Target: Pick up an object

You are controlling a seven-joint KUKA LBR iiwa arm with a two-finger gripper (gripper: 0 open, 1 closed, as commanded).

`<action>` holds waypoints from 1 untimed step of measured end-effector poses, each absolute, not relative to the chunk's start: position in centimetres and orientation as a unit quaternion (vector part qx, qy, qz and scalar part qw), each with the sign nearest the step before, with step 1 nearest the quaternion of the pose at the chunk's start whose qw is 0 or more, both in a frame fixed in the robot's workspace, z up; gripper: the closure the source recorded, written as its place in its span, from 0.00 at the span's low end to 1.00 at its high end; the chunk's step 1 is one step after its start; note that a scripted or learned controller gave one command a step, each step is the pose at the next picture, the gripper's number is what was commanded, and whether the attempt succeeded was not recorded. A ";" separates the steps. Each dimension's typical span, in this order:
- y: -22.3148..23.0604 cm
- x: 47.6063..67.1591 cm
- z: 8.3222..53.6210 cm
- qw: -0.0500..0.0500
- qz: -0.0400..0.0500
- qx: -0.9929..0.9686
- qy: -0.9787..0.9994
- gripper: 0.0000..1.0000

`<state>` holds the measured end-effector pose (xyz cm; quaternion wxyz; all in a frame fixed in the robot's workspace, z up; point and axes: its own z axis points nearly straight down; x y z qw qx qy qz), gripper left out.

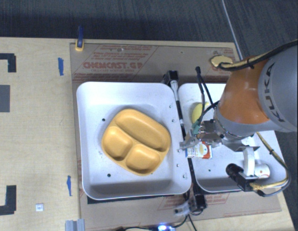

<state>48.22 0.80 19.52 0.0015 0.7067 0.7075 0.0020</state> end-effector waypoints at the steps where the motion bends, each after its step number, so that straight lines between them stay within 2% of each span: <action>1: 0.8 48.4 20.6 0.003 0.004 0.706 0.708 1.00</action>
